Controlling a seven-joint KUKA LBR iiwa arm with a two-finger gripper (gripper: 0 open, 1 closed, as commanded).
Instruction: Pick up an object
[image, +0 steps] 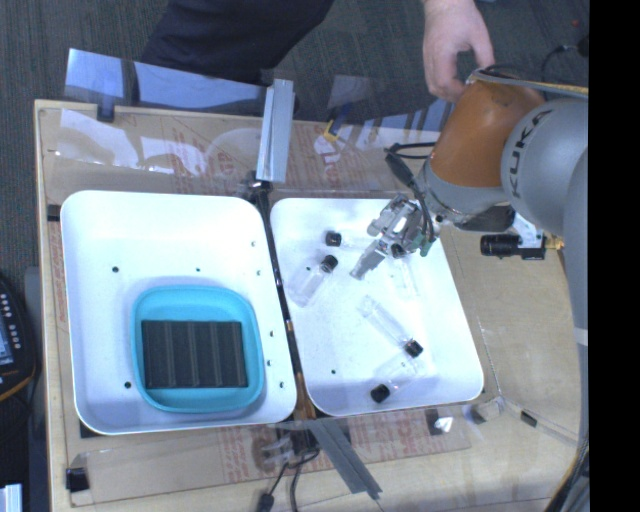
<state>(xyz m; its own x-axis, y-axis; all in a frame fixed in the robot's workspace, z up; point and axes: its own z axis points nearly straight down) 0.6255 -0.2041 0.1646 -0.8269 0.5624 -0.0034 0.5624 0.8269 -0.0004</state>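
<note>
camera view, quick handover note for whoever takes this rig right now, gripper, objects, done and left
Gripper: over the upper part of the right bin, nothing visibly between its fingers.
Objects: several clear vials with black caps lie loose in the right bin, e.g. one near the lower edge, one mid-right. Left bin holds a blue tray.
Done: no pick visible.
Left: grasp and lift one vial.
</note>
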